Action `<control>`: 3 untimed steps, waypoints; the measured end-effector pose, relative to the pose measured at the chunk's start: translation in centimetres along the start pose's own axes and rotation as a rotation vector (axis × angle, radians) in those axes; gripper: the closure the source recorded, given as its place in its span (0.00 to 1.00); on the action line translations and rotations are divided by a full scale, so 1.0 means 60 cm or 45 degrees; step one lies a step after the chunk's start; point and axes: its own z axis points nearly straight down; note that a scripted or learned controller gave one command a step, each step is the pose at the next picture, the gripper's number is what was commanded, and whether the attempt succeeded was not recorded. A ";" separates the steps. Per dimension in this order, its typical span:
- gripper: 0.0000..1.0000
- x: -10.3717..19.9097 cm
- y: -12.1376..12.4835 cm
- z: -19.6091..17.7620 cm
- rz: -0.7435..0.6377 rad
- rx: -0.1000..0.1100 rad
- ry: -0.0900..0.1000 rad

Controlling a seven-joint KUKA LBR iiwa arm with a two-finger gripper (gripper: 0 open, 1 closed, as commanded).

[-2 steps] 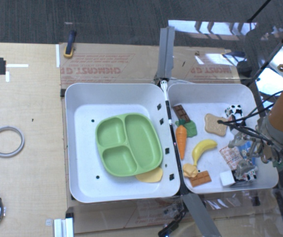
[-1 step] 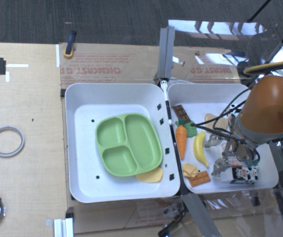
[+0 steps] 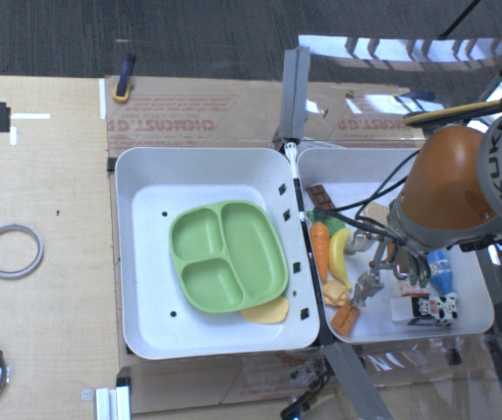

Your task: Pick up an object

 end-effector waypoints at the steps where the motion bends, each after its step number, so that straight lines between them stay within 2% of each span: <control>1: 0.00 -0.057 0.012 0.001 0.074 0.000 0.001; 2: 0.00 -0.012 -0.116 0.001 0.189 0.000 0.003; 3: 1.00 -0.014 -0.114 -0.015 0.187 0.000 -0.001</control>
